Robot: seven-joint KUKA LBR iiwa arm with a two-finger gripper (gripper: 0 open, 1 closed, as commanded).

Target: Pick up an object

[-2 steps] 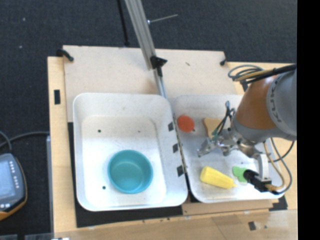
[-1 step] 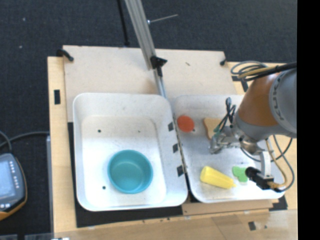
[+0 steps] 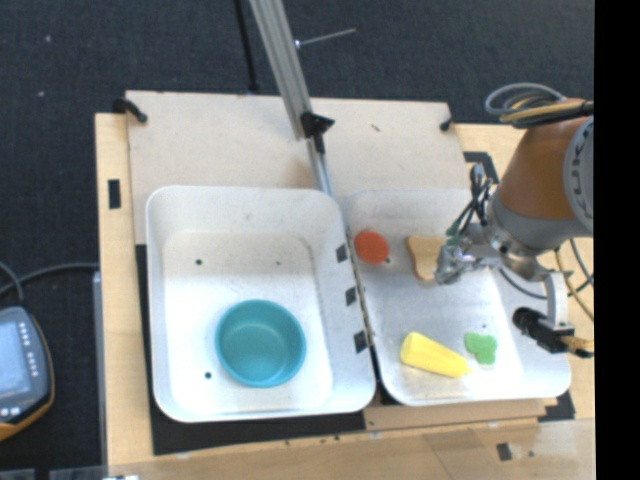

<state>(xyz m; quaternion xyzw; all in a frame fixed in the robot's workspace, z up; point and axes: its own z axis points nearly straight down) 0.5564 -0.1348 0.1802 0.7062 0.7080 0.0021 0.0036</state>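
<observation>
My gripper is down in the right bin, at the right edge of a tan, bread-like piece. How its tips meet that piece is hidden by the wrist. An orange-red round object lies to the left of the tan piece, near the bin's left wall. A yellow wedge and a small green object lie side by side near the bin's front. A teal bowl stands upright in the left bin.
A slanted metal pole runs from the top of the view down to the gap between the bins. Beige board lies behind the bins. A grey handheld device sits off the bench at the far left.
</observation>
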